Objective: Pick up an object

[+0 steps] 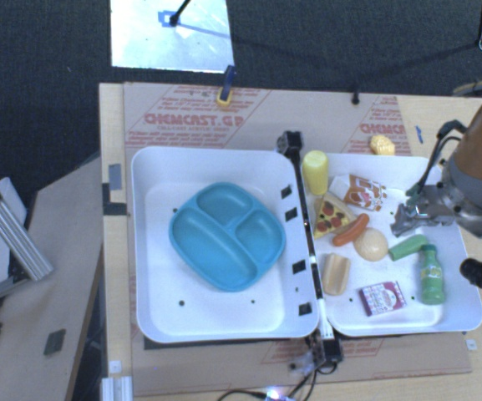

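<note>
- The green block [408, 247] lies in the right bin [466, 307], at 5 o'clock just below the gripper [409, 216].
- The gripper: open or closed, I cannot tell.
- A green bottle [430, 275] stands at 5 o'clock of the block.
- A blue plate [226, 236] lies in the left bin [153, 182].

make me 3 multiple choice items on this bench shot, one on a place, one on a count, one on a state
1. Where does the blue divided plate lie?
A. left bin
B. right bin
C. on the cardboard outside the bins

2. How many compartments does the plate have?
A. one
B. three
C. six

3. How is the green bottle posed?
A. lying on its side
B. standing on the plate
C. between the end effector's fingers

Key:
1. A: the blue divided plate sits in the left bin.
2. B: its ridges mark off three sections.
3. A: the green bottle lies flat on the right bin floor, apart from the end effector.
</note>
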Robot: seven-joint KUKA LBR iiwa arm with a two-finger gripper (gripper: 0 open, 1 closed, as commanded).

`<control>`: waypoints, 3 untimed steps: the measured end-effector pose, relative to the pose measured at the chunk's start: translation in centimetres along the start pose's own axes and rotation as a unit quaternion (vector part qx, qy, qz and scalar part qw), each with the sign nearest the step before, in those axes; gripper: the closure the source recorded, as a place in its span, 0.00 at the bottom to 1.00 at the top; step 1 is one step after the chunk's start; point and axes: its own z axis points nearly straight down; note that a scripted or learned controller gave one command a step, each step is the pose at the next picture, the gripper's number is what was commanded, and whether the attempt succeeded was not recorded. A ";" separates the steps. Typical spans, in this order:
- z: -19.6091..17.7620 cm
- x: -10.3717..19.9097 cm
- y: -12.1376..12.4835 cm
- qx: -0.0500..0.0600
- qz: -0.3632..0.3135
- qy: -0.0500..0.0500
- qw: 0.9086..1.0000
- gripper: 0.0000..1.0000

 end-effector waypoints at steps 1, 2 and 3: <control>0.2 4.5 0.7 0.000 0.000 0.000 1.000 1.00; 0.3 9.7 1.3 0.000 0.000 0.000 1.000 1.00; 0.2 9.8 1.7 0.000 0.002 -0.001 1.000 1.00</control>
